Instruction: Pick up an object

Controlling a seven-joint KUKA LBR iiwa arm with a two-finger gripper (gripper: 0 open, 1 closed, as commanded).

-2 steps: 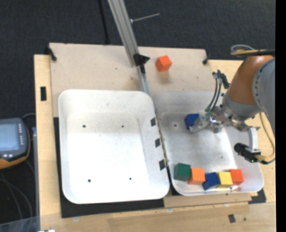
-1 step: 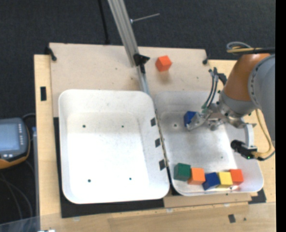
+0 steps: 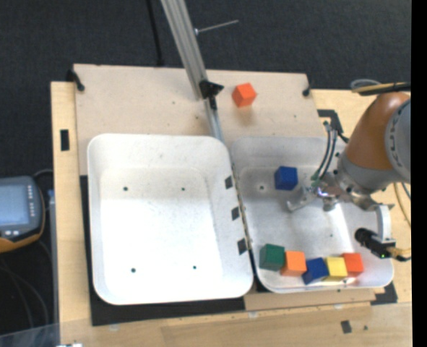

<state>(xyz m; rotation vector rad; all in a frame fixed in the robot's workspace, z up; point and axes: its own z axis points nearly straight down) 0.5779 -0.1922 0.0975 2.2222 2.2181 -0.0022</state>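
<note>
Dark carpet surrounds a pale wooden surface (image 3: 148, 100) carrying two shallow white bins side by side. Left bin (image 3: 162, 215) occupies the centre of the frame. Right bin (image 3: 271, 154), at right of centre, holds a blue cube (image 3: 286, 178) near its upper middle and, along its lower edge, a row of cubes: green cube (image 3: 272, 256), orange cube (image 3: 295, 262), second blue cube (image 3: 315, 270), yellow cube (image 3: 337, 267) and red-orange cube (image 3: 352, 263). Another orange cube (image 3: 244, 95) rests on the surface above the bins, beside a slanted metal rail (image 3: 188, 38). Arm (image 3: 376, 147) enters at right; its tool (image 3: 300, 202) sits low over the right bin, just below the blue cube, with no cube visible between its parts; its opening width cannot be told
</note>
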